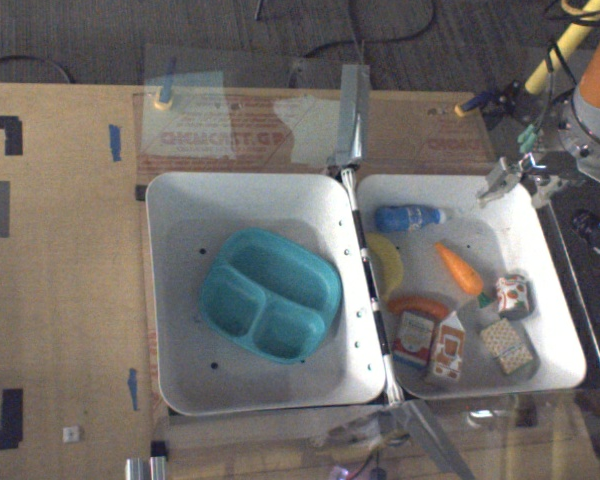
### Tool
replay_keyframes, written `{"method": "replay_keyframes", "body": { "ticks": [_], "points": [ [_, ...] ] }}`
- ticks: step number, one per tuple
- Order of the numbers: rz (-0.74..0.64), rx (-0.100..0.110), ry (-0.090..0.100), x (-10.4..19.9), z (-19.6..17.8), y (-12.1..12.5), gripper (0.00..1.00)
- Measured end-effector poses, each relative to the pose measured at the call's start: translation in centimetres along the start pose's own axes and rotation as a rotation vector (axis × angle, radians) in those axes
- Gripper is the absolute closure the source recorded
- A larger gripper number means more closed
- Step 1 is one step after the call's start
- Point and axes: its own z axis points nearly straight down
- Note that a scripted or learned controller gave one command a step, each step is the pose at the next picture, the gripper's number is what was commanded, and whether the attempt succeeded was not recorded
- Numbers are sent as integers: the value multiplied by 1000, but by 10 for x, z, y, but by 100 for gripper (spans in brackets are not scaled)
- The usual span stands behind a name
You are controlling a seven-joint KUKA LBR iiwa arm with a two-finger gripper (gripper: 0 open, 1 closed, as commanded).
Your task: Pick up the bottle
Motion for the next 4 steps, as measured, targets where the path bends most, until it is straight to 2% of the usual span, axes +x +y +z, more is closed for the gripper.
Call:
{"method": "replay_keyframes", "body": {
  "ticks": [1, 2, 3, 4],
  "points": [
    [1, -2, -1, -1, -11, 2, 100],
    [-157, -4, -3, 2, -59, 9, 100],
    [-273, 0, 0, -38, 93, 2, 100],
    [-6, -2, -2, -48, -11, 53, 100]
  ]
}}
